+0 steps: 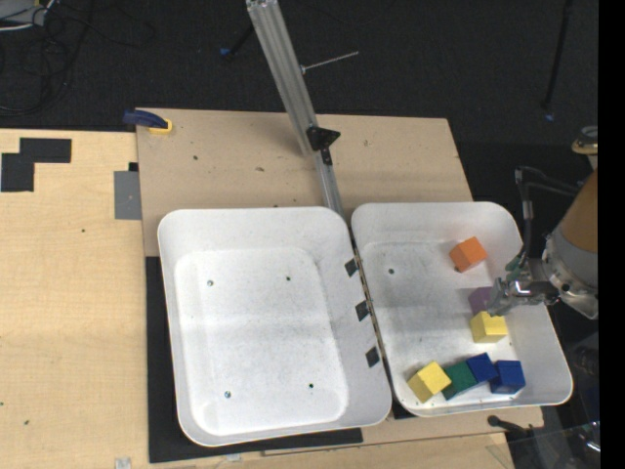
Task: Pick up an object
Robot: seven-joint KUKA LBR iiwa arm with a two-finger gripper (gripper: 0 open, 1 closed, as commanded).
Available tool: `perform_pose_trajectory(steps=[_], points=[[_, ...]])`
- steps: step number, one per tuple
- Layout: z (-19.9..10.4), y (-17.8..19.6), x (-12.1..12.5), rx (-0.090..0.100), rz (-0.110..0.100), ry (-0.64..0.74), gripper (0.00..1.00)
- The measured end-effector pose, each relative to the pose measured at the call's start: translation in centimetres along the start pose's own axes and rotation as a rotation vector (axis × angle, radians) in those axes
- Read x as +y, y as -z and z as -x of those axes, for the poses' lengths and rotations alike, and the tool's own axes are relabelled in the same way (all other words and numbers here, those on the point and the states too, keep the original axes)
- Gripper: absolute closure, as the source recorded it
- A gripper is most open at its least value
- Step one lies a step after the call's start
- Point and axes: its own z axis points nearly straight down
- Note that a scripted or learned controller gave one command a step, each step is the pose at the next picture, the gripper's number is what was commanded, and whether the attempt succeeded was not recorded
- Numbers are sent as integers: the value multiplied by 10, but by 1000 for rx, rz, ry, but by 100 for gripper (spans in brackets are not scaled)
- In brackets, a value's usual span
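Camera view looks down on two white bins: the left bin [259, 325] and the right bin [444, 228], which holds the blocks. The gripper [510, 291] hovers at the right side, just above a purple block [479, 298] and a yellow block [488, 326] turned slightly askew; its finger spread cannot be told. An orange block [468, 253] sits apart, upward. Along the near wall cluster another yellow cube [428, 380], a green block [459, 378] and two blue blocks [495, 371], touching.

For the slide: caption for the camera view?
Gripper hovers over purple block in right bin.
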Motion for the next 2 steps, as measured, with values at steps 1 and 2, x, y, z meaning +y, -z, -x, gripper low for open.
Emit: perform_pose_trajectory(steps=[1,2], points=[[1,43,1,-1,1,-1,100],[-43,38,9,3,-5,2,100]])
